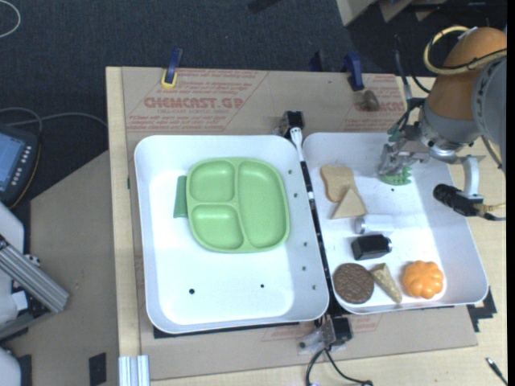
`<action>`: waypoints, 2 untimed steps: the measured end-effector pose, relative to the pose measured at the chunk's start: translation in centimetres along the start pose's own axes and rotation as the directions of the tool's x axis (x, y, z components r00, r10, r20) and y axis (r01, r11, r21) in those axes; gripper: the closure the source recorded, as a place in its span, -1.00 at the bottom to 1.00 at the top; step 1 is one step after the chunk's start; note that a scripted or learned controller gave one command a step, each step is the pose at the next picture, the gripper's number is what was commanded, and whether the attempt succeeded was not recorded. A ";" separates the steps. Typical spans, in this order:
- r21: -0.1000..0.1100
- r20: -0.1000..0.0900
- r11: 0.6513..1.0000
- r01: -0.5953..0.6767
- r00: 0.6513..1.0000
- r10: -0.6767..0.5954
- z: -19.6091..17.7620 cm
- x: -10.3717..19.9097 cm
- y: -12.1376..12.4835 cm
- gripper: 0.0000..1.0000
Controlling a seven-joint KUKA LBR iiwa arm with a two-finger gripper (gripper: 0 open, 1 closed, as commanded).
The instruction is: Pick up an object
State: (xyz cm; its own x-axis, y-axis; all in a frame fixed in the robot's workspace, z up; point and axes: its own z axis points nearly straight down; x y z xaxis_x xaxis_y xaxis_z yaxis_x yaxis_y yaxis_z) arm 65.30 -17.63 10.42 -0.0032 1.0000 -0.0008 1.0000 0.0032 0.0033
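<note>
The gripper (396, 165) hangs low over a small green object (397, 178) at the right bin's (471, 252) far end — jaw state cannot be told. Nearer lie bread slices (341, 190), a black block (371, 246) and an orange pumpkin (422, 279).

My tool (394, 164) covers most of green thing (397, 178) in right bin (451, 256); its shape untellable. My arm (471, 87) cut off by right edge. Small black item (371, 246) too blurred to identify.

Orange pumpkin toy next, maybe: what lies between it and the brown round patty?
A tan wedge lies between pumpkin and patty, in the camera view.
</note>
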 end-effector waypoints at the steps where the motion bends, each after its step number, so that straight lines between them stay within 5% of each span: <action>1: -0.004 0.002 1.000 -0.003 1.000 0.003 -4.5 -0.4 0.5 1.00; 2: -0.003 0.001 1.000 -0.004 1.000 0.004 -10.0 -0.4 -0.4 1.00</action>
State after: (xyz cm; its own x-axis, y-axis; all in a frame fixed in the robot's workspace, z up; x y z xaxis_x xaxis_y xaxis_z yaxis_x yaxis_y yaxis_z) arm 64.91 -18.05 20.43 0.0011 1.0000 -0.0022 1.0000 -0.0010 0.0060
